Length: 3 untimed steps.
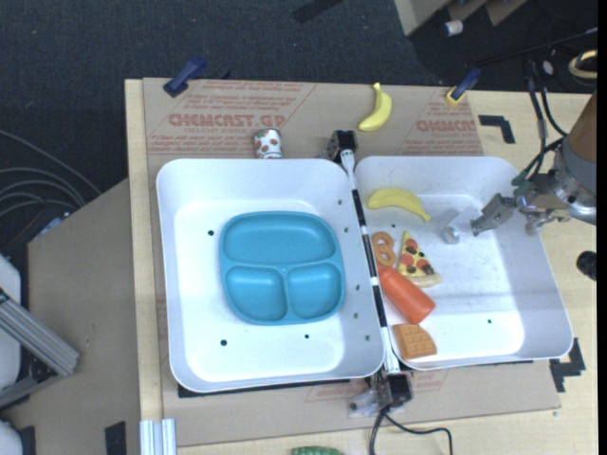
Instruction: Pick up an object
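Gripper [453, 231] open over right bin [531, 339], holding nothing; bench [152, 207] w/ dark carpet.

a blue divided plate [281, 275] sits in the left bin [180, 282].

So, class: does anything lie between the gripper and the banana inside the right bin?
Nothing visible does. The gripper is over bare bin floor right of the banana; the pizza slice and pretzel lie nearer the camera.
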### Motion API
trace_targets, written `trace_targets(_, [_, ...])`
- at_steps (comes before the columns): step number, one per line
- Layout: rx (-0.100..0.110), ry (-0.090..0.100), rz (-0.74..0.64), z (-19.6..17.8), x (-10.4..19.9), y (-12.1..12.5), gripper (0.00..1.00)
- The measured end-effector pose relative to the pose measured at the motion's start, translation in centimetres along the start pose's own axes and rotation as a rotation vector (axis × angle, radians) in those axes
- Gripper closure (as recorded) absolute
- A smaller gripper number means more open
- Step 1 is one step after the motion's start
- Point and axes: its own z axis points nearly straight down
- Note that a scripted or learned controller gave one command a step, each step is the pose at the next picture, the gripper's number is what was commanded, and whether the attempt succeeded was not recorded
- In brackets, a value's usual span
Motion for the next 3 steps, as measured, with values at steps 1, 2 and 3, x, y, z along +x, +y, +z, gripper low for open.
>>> trace_targets(1, [-0.018, -0.005, -0.002, 9.3, 6.0, 4.6, 0.00])
trace_targets(2, [-0.001, -0.010, -0.001, 10.0, 9.2, 10.2, 0.00])
trace_targets(3, [-0.018, -0.003, -0.002, 9.7, 9.2, 9.7, 1.00])
